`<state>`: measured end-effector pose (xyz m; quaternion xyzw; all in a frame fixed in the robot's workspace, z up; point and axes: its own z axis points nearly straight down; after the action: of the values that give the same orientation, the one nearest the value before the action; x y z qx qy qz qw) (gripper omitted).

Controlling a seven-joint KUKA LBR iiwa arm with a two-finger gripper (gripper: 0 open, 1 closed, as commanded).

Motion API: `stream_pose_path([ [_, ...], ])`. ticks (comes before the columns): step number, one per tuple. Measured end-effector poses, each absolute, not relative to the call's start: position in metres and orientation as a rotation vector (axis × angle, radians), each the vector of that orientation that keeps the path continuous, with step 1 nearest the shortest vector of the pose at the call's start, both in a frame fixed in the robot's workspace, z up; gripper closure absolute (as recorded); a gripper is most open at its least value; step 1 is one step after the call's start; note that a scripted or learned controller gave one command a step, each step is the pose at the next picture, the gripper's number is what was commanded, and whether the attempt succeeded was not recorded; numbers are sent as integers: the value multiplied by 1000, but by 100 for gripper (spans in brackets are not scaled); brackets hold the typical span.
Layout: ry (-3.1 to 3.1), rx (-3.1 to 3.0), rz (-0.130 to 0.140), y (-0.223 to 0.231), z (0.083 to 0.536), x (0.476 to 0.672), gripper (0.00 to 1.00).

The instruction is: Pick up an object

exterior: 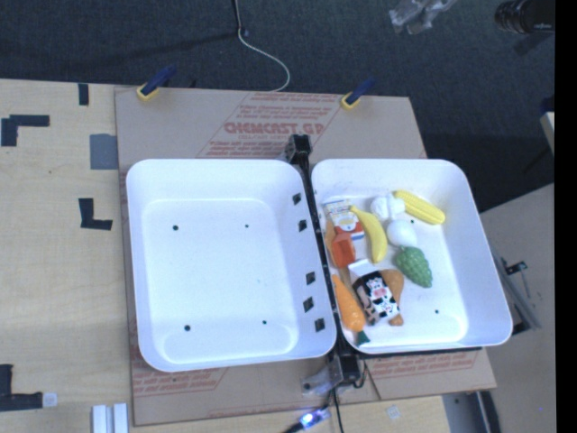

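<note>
The right bin point(469, 242) holds a heap of toy food on its left side. A yellow corn cob point(419, 207) lies at the back beside a white lump point(388, 207) and a white egg point(403, 234). A banana point(373, 234) curves next to an orange carton point(343, 232). Nearer the front lie a green bumpy fruit point(415, 265), a black-and-white cow-patterned box point(380, 299) and a carrot point(348, 303). My gripper point(424, 3) shows as a blurred grey shape at the top right, high above the bench and beyond the bins' far edge, away from every object.
The left bin point(216, 269) sits beside the right one, joined along a black hinge strip point(311, 251). Both rest on a cardboard sheet point(261, 124) held by two clamps point(155, 81). A thin cable point(261, 48) trails across the dark floor at the back.
</note>
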<state>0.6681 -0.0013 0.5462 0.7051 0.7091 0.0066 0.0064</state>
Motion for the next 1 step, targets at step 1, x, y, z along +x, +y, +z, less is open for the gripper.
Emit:
stream_pose_path([
  [1,2239,2221,-20,95,343,666,100],
])
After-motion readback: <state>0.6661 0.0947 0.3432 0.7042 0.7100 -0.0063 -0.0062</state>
